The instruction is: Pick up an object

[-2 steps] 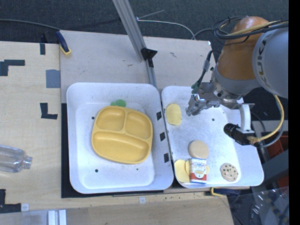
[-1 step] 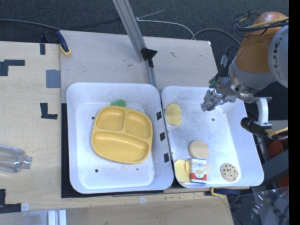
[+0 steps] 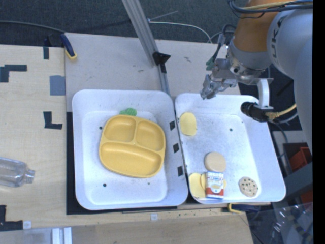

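My gripper [image 3: 208,92] hangs above the far rim of the right bin [image 3: 264,136], with nothing visibly held. In that bin a pale yellow oval piece [image 3: 188,123] lies at the left wall, below and left of the gripper. A tan round biscuit [image 3: 215,161] rests near the middle. A small carton [image 3: 215,184] with a red and orange label, a yellow wedge [image 3: 196,185] and a chocolate chip cookie [image 3: 248,186] sit along the near edge.
The left bin [image 3: 86,151] holds a yellow divided plate [image 3: 133,145] with a green item [image 3: 129,112] peeking out behind it. A slanted metal bar [image 3: 142,24] stands behind the bins. A clear plastic bottle [image 3: 12,172] lies on the bench at far left.
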You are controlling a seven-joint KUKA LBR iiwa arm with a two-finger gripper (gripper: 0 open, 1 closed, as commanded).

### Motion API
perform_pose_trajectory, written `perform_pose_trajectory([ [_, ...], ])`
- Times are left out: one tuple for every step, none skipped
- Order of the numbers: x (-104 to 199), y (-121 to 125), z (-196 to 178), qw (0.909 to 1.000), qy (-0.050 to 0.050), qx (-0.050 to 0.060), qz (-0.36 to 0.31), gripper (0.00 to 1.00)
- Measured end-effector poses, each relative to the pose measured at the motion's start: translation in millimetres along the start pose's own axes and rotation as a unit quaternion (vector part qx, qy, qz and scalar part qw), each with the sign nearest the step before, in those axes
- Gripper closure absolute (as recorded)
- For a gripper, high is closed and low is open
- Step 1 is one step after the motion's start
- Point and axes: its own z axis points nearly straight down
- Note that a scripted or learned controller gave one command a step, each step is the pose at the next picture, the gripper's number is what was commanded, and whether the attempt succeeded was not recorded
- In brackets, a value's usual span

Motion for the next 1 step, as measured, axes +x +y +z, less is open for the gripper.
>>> perform_pose_trajectory([
  [-19.8,30.0,15.3,1.0000,-0.002,0.002,0.004,1.00],
])
